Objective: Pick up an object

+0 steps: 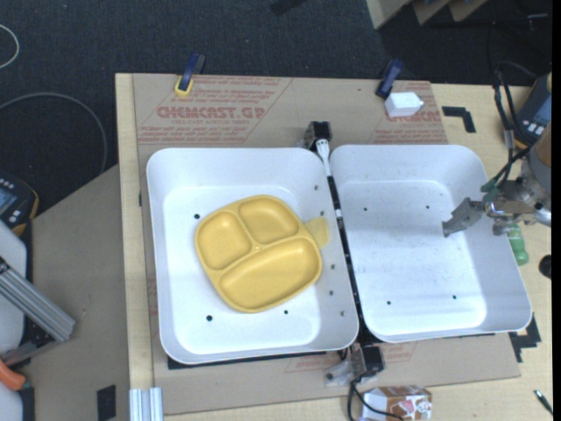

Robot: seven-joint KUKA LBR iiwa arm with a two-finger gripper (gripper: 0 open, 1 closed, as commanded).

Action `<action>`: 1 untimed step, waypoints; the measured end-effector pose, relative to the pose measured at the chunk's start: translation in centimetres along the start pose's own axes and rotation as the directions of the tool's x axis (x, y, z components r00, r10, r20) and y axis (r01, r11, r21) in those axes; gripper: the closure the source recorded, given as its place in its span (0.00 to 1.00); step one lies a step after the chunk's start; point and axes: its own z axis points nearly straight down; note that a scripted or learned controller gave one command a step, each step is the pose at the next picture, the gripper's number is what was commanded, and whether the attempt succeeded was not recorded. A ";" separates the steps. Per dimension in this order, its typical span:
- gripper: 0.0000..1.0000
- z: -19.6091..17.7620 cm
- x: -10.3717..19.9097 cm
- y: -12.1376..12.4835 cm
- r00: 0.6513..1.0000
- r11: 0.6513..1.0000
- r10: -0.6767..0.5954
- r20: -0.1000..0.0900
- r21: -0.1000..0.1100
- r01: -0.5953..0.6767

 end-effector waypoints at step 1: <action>0.00 -14.4 2.0 -3.0 1.000 1.000 -0.003 0.005 -0.018 0.003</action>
